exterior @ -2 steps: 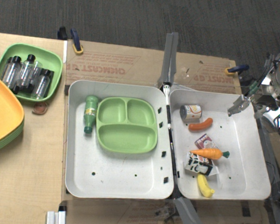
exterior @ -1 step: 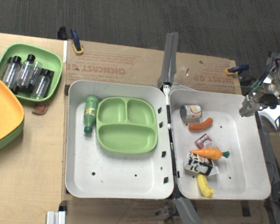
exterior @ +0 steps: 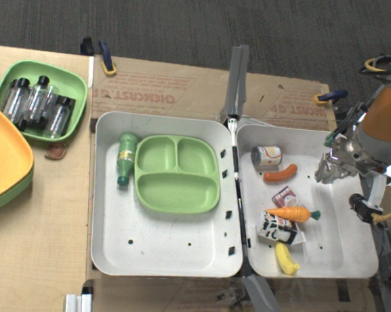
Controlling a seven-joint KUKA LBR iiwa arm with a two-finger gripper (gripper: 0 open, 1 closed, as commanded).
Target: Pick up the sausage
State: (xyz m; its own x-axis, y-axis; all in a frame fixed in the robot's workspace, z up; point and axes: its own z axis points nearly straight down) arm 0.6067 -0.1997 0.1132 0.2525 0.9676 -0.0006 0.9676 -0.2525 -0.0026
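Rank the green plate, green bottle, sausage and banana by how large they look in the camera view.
1. Green plate, by far.
2. Green bottle.
3. Sausage and banana: they look about alike, so I won't rank them.

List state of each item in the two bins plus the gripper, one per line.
sausage: lying flat in right bin, untouched
can: on its side, just above the sausage
carrot: lying across the carton
carton: tipped over
banana: lying flat near front wall
green bottle: lying down, left bin
green tray: upright beside the bottle
gripper: right of the sausage, holding nothing visible
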